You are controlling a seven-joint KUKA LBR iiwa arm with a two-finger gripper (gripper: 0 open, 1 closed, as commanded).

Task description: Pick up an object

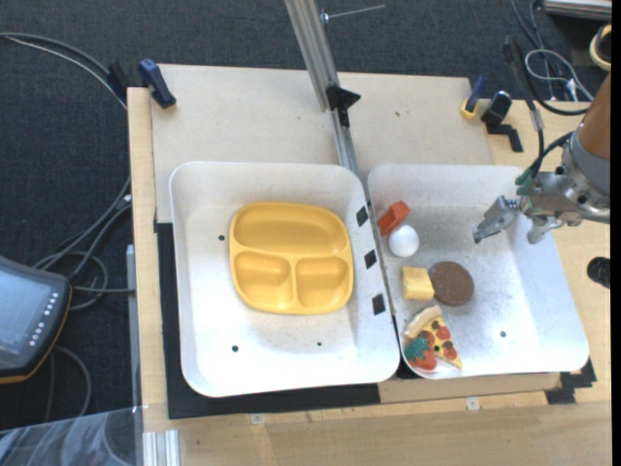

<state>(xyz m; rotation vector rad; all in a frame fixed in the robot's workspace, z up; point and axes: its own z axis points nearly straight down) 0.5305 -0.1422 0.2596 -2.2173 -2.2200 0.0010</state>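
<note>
Pizza slice [433, 343]: you see it at the right bin's [543, 343] near-left corner, hanging over the rim, so it offers an awkward, flat grasp.
Cheese block [417, 282]: it sits just beside the brown disc [451, 283], close to the bin's left wall; I judge the fingers have little room between the two.
White ball [403, 241]: it touches the red piece [392, 217] against the left wall and would likely roll.
Yellow tray [289, 256]: it fills the middle of the left bin [194, 289], a likely drop spot.
Gripper [515, 219]: you have it over the right bin's far-right corner, fingers spread and nothing between them, well apart from every object.
Next move: carry it toward the left wall.
</note>
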